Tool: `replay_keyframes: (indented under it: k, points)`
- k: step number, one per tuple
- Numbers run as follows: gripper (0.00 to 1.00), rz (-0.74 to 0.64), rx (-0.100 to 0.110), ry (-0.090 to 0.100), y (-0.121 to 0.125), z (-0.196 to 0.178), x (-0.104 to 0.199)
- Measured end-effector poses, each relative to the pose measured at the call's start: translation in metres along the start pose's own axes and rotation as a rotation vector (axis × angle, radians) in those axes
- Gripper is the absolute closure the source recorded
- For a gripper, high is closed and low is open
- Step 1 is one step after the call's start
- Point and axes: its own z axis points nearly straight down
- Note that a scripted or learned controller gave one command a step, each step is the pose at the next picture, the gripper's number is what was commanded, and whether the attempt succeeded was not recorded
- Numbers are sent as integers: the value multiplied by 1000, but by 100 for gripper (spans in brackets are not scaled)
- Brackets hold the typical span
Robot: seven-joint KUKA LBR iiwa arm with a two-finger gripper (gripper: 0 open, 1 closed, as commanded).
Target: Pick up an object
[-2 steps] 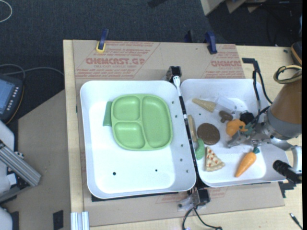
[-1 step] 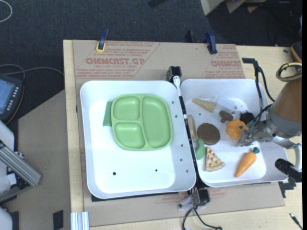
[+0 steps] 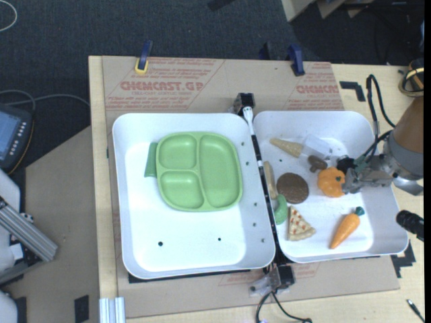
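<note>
The right bin (image 3: pixel 323 121) holds several toy foods. An orange fruit (image 3: pixel 330 183) sits near its middle right, and my gripper (image 3: pixel 349 174) is low in the bin, right up against the fruit's right side. A carrot (image 3: pixel 345 228) lies toward the front right. At the front lies a pizza slice (image 3: pixel 300 225). A brown round cookie (image 3: pixel 293 187) rests left of the fruit. A cone (image 3: pixel 288 147) and a clear plastic piece (image 3: pixel 322 145) lie at the back. Whether the fruit is gripped cannot be seen.
The left bin (image 3: pixel 135 234) carries a green divided plate (image 3: pixel 199 170) over a green cloth (image 3: pixel 150 160). A tan stick (image 3: pixel 269 177) and a green piece (image 3: pixel 279 211) lie along the right bin's left wall. Cables (image 3: pixel 372 96) run by the arm at the right.
</note>
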Motion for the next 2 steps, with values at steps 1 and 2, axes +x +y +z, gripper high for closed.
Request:
replay_keyframes:
  k: [1, 2]
  points:
    - [100, 1, -3, -2, 0, -61, -8]
    - [100, 1, 1, 0, 1, -77, -8]
